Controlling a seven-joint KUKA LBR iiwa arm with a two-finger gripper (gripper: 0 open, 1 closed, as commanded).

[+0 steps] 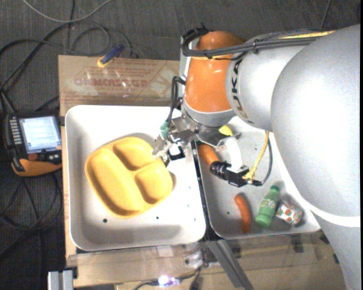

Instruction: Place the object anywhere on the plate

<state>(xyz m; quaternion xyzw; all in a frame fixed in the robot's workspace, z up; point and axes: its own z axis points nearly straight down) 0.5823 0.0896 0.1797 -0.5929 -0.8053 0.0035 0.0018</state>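
Observation:
A yellow plate [128, 175] with three compartments lies in the left white bin [78, 222]. My gripper [168, 147] hangs over the plate's upper right rim, below the orange wrist band [209, 80]. I cannot make out any object in it. An orange carrot-like piece [206, 153] lies just right of the gripper, at the left side of the right bin [221, 225].
The right bin also holds a red-orange sausage [243, 212], a green bottle [266, 205], a small printed can [289, 214] and a yellow item [226, 130] half hidden by the arm. A black connector with a yellow cable [228, 173] hangs there. The grey arm covers the right side.

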